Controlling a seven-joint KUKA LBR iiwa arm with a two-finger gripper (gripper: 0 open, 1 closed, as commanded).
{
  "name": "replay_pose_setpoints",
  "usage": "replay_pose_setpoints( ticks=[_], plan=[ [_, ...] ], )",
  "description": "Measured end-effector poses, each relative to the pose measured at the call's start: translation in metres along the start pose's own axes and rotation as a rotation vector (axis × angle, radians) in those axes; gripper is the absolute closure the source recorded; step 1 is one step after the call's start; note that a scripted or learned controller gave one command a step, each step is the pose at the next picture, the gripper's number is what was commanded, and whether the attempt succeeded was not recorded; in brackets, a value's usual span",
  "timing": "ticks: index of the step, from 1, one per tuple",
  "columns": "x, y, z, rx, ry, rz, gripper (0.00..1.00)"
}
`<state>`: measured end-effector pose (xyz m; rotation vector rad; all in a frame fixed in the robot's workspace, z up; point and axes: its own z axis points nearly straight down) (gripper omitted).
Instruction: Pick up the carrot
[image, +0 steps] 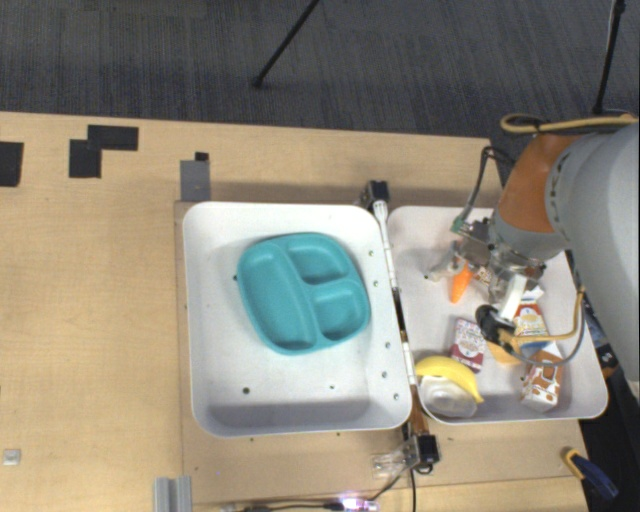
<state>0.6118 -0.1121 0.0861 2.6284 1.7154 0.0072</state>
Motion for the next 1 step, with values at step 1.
replay_pose_setpoints(
  ticks=[1],
  plan=[
    [0.0019, 0.0006, -0.0115, -0.001, 0.000, -0.009, 1.00]
  ],
)
